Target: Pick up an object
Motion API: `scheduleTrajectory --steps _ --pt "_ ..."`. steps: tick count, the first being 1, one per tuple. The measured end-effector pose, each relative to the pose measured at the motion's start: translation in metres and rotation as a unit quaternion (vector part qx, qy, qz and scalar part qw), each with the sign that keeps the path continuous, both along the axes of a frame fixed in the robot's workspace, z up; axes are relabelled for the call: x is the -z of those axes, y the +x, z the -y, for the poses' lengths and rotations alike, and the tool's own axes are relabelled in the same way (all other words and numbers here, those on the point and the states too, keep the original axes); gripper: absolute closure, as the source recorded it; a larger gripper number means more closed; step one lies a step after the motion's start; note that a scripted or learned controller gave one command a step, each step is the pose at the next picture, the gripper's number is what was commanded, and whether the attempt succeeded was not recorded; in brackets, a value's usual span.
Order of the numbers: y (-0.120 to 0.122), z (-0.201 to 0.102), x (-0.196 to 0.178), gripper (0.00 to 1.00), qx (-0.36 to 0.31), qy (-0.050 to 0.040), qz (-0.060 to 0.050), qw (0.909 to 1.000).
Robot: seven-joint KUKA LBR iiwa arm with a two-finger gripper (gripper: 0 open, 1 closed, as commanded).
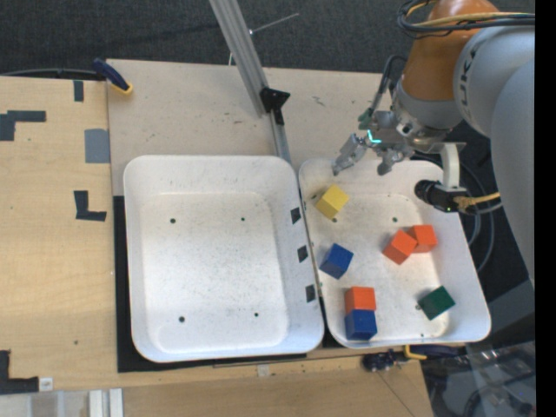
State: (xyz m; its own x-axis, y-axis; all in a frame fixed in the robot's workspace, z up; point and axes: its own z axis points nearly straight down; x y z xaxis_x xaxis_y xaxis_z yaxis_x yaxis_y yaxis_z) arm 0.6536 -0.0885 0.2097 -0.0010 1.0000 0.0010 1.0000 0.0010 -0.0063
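I see the gripper (365, 157), fingers apart and empty, above the right bin's (476, 302) far edge, so I'd drop squarely over the yellow cube (331, 201) just nearer before closing.

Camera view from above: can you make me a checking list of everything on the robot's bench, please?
Surface: light wooden bench with two white bins, the left bin and the right bin, side by side.
Job's things: in the right bin, a yellow block, two blue blocks, three orange blocks, a green block.
Clutter: grey tape marks on the bench's left part.
Grippers: end effector open, above the right bin's far edge, holding nothing.
Cables: black cables beside the right bin.
Surroundings: dark floor, slanted metal pole.
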Motion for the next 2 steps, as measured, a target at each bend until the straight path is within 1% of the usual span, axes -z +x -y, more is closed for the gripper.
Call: scheduleTrajectory --steps 1,2 --pt "0.001 0.000 -0.003 0.00 0.000 -0.0002 0.002 1.0000" --pt "-0.003 0.004 0.061 0.00 0.000 -0.0010 0.000 1.0000"
